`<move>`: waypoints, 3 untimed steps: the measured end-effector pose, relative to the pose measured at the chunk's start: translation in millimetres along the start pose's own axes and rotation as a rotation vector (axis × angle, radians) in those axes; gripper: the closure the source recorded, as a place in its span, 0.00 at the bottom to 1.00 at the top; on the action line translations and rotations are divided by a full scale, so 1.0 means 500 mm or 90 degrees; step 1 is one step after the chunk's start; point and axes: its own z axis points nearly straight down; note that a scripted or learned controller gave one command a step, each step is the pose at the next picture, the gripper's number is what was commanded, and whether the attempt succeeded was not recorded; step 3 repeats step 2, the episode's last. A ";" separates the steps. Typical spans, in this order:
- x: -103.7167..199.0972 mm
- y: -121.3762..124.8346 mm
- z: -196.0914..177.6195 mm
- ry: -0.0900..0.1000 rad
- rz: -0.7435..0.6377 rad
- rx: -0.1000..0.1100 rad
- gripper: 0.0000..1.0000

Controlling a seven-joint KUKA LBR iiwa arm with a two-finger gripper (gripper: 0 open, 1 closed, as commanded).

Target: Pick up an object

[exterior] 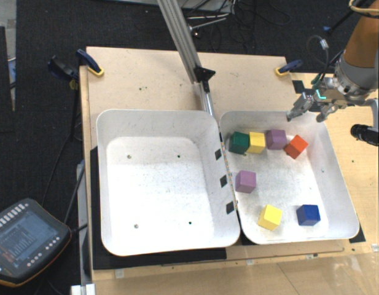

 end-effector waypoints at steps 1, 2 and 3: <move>0.001 0.002 -0.006 -0.001 -0.002 -0.002 0.00; -0.004 0.013 0.117 0.000 -0.001 0.001 0.00; -0.004 0.013 0.117 0.000 -0.001 0.001 0.00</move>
